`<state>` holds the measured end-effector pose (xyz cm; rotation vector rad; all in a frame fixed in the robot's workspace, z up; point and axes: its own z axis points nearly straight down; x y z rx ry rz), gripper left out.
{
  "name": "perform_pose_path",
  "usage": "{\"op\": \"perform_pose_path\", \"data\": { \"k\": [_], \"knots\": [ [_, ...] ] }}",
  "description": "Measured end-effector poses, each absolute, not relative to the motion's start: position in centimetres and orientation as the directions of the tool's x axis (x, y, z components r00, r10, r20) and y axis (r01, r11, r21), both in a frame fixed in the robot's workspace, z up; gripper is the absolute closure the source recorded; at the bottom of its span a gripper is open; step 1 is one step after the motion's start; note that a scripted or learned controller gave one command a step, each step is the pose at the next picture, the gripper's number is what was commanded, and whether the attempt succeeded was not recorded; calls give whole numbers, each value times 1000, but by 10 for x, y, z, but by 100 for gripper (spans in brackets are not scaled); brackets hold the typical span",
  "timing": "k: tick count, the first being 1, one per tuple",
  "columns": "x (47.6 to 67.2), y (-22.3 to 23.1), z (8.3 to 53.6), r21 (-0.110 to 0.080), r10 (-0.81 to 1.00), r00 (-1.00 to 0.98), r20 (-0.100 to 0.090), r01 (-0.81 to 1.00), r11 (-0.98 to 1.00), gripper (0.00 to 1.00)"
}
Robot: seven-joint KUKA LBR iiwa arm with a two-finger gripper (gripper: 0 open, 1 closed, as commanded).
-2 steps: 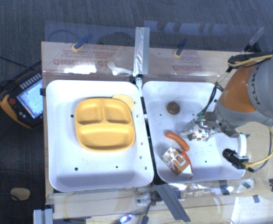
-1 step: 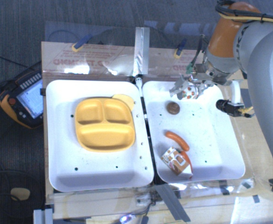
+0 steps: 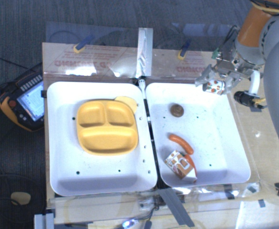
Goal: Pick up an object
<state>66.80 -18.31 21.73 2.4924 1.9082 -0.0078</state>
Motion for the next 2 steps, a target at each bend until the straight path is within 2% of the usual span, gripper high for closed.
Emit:
{"op": "perform_pose_path", "data": {
  "k": [1,2],
  "knots": [
    [622,-135,194,-4,894,448,-3,894,-448,100],
    [622,-136,194,-4,894,448,-4,894,-448,0]
  ]
}}
